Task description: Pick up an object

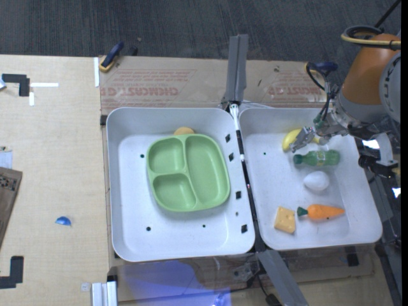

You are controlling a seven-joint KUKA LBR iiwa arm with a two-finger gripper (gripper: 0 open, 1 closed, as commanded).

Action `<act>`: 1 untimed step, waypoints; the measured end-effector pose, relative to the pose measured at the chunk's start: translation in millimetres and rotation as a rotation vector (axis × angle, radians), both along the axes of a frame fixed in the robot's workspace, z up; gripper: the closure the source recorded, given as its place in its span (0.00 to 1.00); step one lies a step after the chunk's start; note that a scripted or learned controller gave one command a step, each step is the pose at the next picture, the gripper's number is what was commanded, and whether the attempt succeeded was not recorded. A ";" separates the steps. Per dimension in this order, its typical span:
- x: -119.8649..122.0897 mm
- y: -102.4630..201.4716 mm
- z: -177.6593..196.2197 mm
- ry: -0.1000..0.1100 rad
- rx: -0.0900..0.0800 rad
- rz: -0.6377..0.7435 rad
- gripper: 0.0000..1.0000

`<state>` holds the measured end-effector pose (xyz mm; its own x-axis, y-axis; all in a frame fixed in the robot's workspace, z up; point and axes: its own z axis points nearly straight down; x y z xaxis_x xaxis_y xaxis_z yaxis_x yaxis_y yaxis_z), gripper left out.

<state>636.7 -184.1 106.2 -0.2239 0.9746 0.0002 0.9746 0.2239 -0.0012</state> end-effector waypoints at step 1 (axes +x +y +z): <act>22.2 12.4 35.2 -0.002 -0.001 0.114 0.00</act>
